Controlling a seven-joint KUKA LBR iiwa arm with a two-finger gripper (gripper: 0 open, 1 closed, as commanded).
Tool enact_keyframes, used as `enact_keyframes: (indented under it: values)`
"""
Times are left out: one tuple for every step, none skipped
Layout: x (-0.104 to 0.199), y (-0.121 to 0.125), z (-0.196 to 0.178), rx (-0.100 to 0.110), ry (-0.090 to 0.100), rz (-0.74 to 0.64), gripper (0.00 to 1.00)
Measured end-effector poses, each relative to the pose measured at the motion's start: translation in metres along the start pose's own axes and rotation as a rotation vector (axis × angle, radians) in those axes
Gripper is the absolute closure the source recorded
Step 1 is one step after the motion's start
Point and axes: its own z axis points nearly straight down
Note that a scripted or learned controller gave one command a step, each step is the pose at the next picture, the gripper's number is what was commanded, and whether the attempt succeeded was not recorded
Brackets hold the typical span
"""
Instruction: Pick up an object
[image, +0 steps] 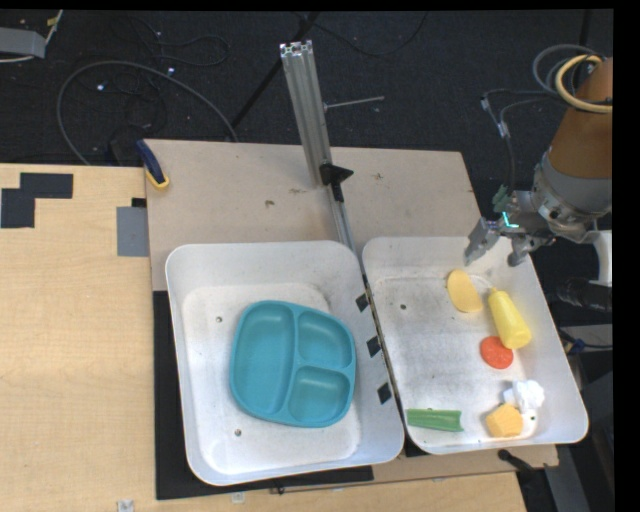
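Note:
My gripper (499, 246) hangs over the far right corner of the right bin (430, 300), its two fingers spread open with nothing between them. Just below and left of it lies a pale yellow rounded piece (463, 291). Beside that lies a yellow cylinder (509, 317), then a small red-orange round piece (496, 352). Near the bin's front edge lie a green flat piece (434, 420), an orange-yellow block (505, 421) and a small white item (528, 393).
The left bin (200, 290) holds a teal compartment tray (294, 363). An upright aluminium post (309, 110) stands behind the bins, with black clips along the seam between them. A wooden table lies to the left.

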Motion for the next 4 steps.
enact_keyframes:
  values:
    - [0.000, 0.001, -0.002, -0.004, -0.001, 0.000, 0.00]
    - [-0.005, -0.006, 0.058, 0.003, 0.000, 0.001, 0.00]
    - [-0.006, -0.016, 0.119, 0.004, 0.001, 0.001, 0.00]
    - [-0.007, -0.015, 0.146, -0.005, -0.001, 0.002, 0.00]
